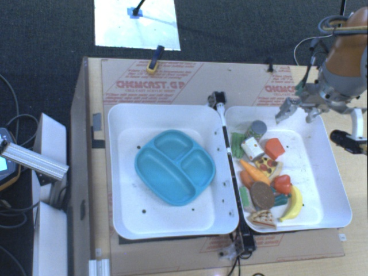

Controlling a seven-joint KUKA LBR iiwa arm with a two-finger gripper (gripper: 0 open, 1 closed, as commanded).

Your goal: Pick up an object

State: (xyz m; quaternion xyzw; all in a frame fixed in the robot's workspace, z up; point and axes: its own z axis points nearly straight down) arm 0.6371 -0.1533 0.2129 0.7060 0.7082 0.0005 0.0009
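The right bin (pixel 322 171) holds a heap of toy food along its left side. In it I see a grey can (pixel 258 127), a white cylinder (pixel 251 148), an orange-red block (pixel 274 148), a carrot (pixel 253 170), a pizza slice (pixel 266 165), a red pepper (pixel 282 184), a brown disc (pixel 263 195), a banana (pixel 294 204) and a second pizza slice (pixel 263 217). My gripper (pixel 297 114) hovers over the bin's back rim, up and to the right of the grey can. Its fingers (pixel 283 111) are spread open with nothing between them.
The left bin (pixel 132 125) carries a blue divided plate (pixel 175 167). A black divider clip (pixel 217 99) sits where the two bins meet at the back. A yellow-and-blue clamp (pixel 154 62) lies on the board behind the bins.
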